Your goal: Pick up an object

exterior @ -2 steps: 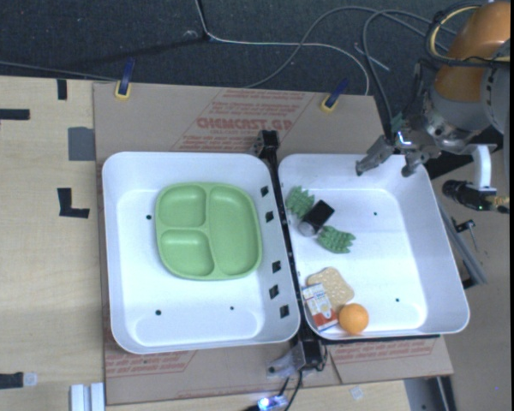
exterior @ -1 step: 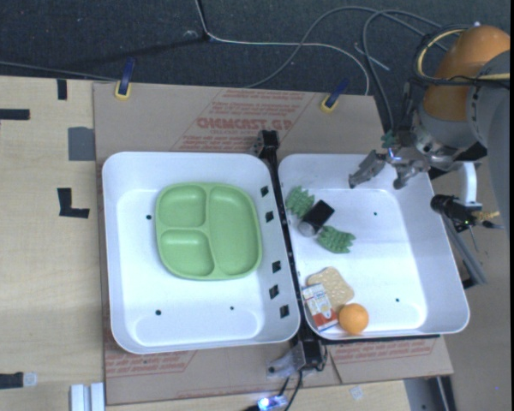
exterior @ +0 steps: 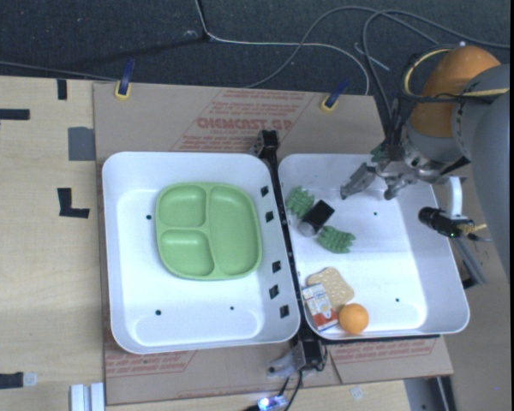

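Over the right bin (exterior: 428,306), near its far right corner, the gripper (exterior: 373,186) hangs from the grey arm (exterior: 488,118), whose orange band (exterior: 450,80) shows above the wrist. Fingers (exterior: 355,185) spread apart, pointing down at bare white bin floor; nothing between them.

Right bin contents, all placed relative to the divider between the bins:
- green leafy toy piece (exterior: 301,201) just beside the divider, far half of the bin.
- small black-and-grey cylinder (exterior: 315,217) touching that green piece on its near side.
- second green leafy piece (exterior: 336,240) just beyond the cylinder, further from the divider.
- tan cracker-like piece (exterior: 332,284) in the near half, close to the divider.
- red-and-white packet (exterior: 319,306) touching the cracker, against the divider side.
- orange ball (exterior: 353,318) at the near edge, just beside the packet.

All six lie well apart from the fingers; the nearest is the cylinder.

Left bin (exterior: 128,255): green three-compartment plate (exterior: 209,231) lying flat, roughly centred.

Both bins sit on a cardboard sheet (exterior: 231,118) on the wooden table (exterior: 34,255). Cables (exterior: 325,32) run across the dark backdrop behind.
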### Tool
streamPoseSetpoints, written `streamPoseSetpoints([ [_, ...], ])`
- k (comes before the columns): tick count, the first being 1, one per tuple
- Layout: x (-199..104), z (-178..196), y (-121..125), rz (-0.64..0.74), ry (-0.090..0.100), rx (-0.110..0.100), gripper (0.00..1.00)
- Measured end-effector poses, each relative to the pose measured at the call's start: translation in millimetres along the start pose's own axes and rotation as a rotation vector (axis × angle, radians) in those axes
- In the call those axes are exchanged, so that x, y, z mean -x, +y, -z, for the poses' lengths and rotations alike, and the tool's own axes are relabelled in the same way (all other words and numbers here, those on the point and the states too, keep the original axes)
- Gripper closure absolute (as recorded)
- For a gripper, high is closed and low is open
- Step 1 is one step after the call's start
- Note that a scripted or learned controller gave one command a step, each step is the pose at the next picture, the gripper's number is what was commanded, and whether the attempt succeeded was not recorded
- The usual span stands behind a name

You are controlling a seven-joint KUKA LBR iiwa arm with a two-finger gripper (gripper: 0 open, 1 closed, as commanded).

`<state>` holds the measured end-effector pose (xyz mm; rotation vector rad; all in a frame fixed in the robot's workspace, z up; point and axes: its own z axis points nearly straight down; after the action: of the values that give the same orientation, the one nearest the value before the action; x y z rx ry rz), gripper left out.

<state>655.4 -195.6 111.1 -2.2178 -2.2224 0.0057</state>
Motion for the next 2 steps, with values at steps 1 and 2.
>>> streamPoseSetpoints([
  [1, -0.5, 12.7, 1.0, 0.001, -0.001, 0.003, 1.0],
  [2, -0.7, 56.6, 6.5, -0.001, 0.0, 0.008, 1.0],
])
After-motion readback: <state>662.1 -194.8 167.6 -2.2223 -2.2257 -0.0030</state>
